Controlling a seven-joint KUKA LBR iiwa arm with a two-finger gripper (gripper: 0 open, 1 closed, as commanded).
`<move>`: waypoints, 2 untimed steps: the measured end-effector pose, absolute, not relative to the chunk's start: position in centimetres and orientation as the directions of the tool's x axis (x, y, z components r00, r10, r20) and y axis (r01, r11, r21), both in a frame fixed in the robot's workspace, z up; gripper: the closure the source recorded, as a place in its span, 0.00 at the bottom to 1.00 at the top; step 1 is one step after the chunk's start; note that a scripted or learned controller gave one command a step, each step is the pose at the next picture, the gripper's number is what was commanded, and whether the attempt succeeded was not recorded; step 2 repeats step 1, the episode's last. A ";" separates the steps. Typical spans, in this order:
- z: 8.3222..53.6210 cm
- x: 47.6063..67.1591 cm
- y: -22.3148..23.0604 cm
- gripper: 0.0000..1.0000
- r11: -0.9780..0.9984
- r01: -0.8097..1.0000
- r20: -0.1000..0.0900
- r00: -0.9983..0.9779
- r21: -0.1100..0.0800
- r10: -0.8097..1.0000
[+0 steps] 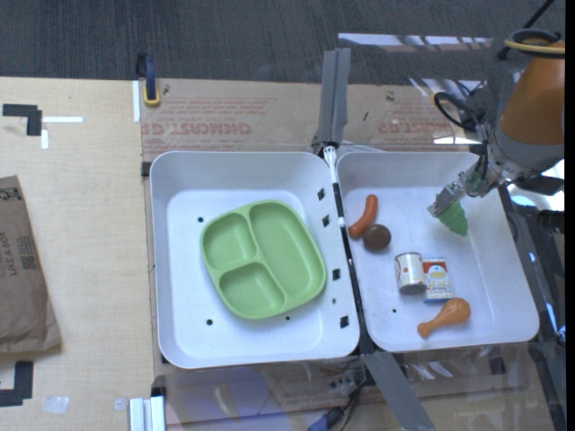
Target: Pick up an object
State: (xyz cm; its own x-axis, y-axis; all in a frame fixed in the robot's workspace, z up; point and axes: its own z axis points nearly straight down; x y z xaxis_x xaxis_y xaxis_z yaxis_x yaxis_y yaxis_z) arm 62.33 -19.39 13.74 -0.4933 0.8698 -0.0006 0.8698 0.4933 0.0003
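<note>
Bench (81, 151) is seen from above, bearing two white bins side by side. The left bin (171, 268) holds a green plate (262, 259) with three compartments, lying flat near its middle. In the right bin (503, 317) a sausage (364, 215) lies tilted near the dividing wall, with a brown ball (377, 237) just beside its lower end. A small can (410, 272) is found near the middle, touching a red and white box (436, 279) on its right. A drumstick (445, 316) lies near the front wall. The arm (535, 106) is reached in from the right, over the bin's far right corner. The gripper (449, 203) is lowered at a green object (455, 218), which is seen at its tip, in the upper right part of the bin. Whether the object is pinched between the fingers cannot be told.
</note>
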 end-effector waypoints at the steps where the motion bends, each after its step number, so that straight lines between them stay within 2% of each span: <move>1: 21.7 62.9 -14.7 1.00 0.414 0.910 -0.002 -0.414 0.002 0.910; 2: 21.7 62.9 -14.7 1.00 0.414 0.910 -0.002 -0.414 0.002 0.910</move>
